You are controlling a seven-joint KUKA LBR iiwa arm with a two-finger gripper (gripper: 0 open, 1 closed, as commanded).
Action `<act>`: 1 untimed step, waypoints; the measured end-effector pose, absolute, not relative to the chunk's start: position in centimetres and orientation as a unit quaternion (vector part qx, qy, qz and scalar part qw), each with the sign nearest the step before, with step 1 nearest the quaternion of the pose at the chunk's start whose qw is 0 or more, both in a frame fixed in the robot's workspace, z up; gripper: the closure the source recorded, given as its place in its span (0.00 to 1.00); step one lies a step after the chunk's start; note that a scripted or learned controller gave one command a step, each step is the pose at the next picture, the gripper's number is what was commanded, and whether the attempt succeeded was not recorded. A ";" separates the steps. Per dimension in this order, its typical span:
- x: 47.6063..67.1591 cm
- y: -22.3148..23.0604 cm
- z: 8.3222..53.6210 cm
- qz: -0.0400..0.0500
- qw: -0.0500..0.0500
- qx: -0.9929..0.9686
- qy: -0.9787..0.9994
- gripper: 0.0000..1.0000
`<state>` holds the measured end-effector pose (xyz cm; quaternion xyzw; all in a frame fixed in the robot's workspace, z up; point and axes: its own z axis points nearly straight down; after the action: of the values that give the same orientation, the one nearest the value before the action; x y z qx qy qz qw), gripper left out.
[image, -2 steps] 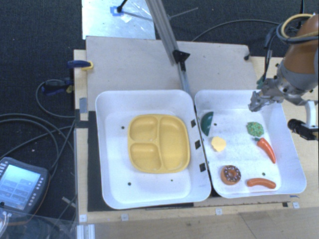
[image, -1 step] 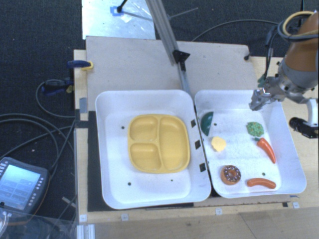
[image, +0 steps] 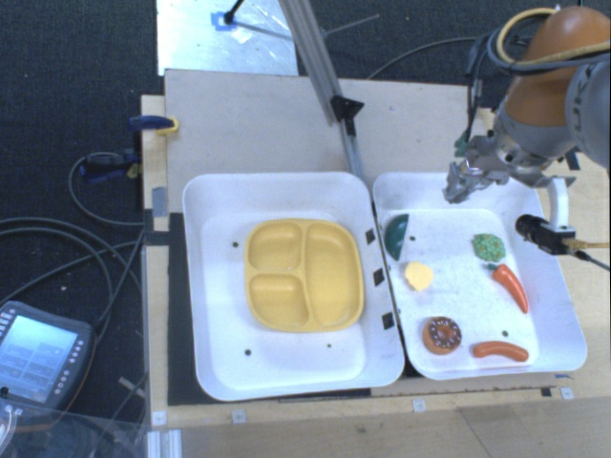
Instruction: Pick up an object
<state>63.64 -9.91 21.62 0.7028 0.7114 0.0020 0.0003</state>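
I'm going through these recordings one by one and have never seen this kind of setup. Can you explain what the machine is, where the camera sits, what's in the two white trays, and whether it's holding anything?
This is a single camera fixed above a bench, looking down at a slant. The grey and orange shape at upper right is a robot arm reaching in; its gripper, a two-finger claw, hangs over the far edge of the right white bin. Nothing can be seen between its fingers, and the view is too coarse to tell whether they are open or shut.

The left white bin holds a yellow divided plate. The right bin holds toy food: a dark green piece by the left wall, a yellow piece, a broccoli floret, a carrot, a chocolate donut and a sausage. All lie loose in the bin, none yet picked up.
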 end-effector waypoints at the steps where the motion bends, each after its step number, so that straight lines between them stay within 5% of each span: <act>1: 64.5 -4.4 21.5 0.002 0.000 0.703 0.711 1.00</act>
<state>64.52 -4.42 21.45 0.7029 0.7113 0.0019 0.0002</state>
